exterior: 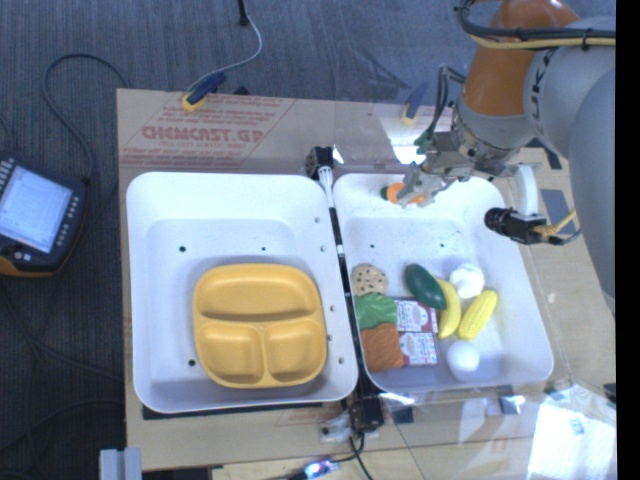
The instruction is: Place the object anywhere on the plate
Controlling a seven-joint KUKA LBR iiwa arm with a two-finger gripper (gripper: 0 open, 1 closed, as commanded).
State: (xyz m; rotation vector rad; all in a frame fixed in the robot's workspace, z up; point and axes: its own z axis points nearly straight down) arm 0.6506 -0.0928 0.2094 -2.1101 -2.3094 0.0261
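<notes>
A yellow plate (260,323) with three compartments lies in the left white bin (160,218). My gripper (418,190) hangs over the back of the right bin (520,298), near its far left corner. It is shut on a small orange toy carrot (408,194) whose green tip pokes out to the left. The carrot sits between the fingers, above the bin floor. The plate is well to the left of the gripper and nearer the front.
The front of the right bin holds several toy foods: a cookie (368,278), a green leaf (375,310), a dark green vegetable (427,288), a banana (449,310), corn (478,313) and white eggs (463,358). A black divider (338,238) runs between the bins.
</notes>
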